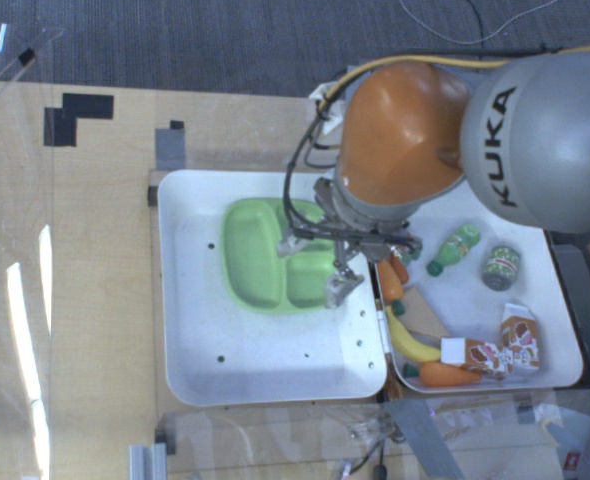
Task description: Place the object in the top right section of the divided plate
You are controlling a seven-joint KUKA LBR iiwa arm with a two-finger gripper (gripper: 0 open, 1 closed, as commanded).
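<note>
Clearly, the green divided plate (260, 258) lies in the left white bin (225, 368), in its upper middle part, with one long section on the left and smaller sections on the right. The hand (341, 286) hangs over the right edge of this plate, just at the smaller sections, and one metal finger (337, 290) shows at the plate's lower right corner. I cannot tell which object is meant for the plate, and nothing is visible between the fingers. Whether the hand is wide or narrow I cannot tell, because the orange band (400, 133) and the grey arm (545, 138) cover most of it from above.

To the right, the second bin (565, 358) holds a banana (410, 340), a carrot (447, 374), a small green bottle (453, 248), a can (501, 266) and a colourful packet (510, 346). Both bins sit on the wooden bench (85, 298).
</note>
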